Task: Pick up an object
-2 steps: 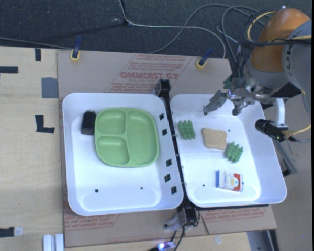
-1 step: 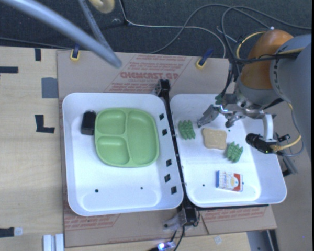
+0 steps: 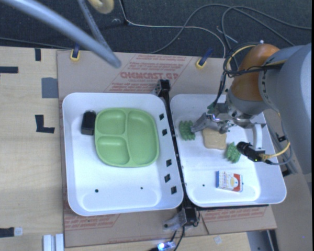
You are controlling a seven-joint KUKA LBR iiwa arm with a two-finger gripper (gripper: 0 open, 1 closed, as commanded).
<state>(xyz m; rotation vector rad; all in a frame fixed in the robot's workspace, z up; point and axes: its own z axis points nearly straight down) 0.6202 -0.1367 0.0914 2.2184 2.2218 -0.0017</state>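
White, smooth plastic forms the two shallow bins with rounded corners that sit side by side on a flat sheet of brown cardboard (image 3: 146,69) printed with red lettering, which lies on the pale wooden table (image 3: 21,156). Nearest the camera, in the right bin (image 3: 267,192), lies a small flat rectangular packet (image 3: 229,181) in white, blue and red. Just beyond it sits a knobbly green lump (image 3: 233,152), and touching that side of the heap is a tan, slab-like piece (image 3: 215,140) with soft edges; a second bumpy green piece (image 3: 186,130) lies further left, near the bin's wall. The gripper (image 3: 215,120) hangs over the tan slab at the end of the grey arm, below the glossy orange band (image 3: 251,72), and how far its fingers are spread cannot be told from this angle; nothing is plainly seen between them. In the left bin (image 3: 78,187) rests a matte light-green plate (image 3: 127,137), rounded-square and moulded into three compartments, with a small black block (image 3: 88,122) touching its left rim. Farthest off, dark cables (image 3: 209,20) loop across a black surface behind the cardboard.
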